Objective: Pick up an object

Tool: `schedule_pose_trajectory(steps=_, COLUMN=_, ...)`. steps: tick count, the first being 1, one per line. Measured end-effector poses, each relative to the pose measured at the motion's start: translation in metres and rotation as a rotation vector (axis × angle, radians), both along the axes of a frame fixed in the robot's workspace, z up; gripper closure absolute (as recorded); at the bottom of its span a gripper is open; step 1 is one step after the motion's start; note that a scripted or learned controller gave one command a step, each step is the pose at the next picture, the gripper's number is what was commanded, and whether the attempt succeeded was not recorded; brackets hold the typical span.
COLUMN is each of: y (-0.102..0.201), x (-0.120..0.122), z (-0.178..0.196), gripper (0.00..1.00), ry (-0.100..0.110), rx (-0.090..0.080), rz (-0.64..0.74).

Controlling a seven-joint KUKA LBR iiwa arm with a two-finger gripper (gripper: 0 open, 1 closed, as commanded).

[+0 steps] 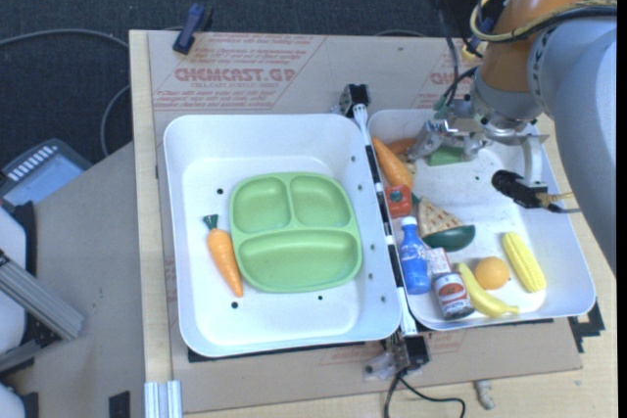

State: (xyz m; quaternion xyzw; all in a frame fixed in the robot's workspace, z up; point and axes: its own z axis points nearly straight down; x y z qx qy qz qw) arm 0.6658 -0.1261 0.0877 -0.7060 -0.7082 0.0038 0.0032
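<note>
Right bin [573,294]: green object [446,155] just beneath the jaws [448,138]

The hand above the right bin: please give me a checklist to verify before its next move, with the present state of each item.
1. Hand is over the right bin: ok.
2. Something green lies just under the hand; whether it is gripped: cannot tell.
3. Finger opening: cannot tell.
4. Nearest neighbour, the orange carrot, is apart from the hand: ok.
5. Green plate and small carrot in the left bin are far from the arm: ok.
</note>
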Motion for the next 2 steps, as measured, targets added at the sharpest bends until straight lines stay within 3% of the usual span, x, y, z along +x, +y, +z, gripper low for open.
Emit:
schedule_pose_trajectory(steps=1, y=-0.093, x=-0.078, z=-0.003, gripper=0.00, ry=-0.007, rx=0.009, rz=0.001)
schedule_pose_trajectory(steps=2, y=-0.005, x=-0.040, z=0.068, gripper=0.00, ry=-0.013, rx=0.001, rz=-0.001)
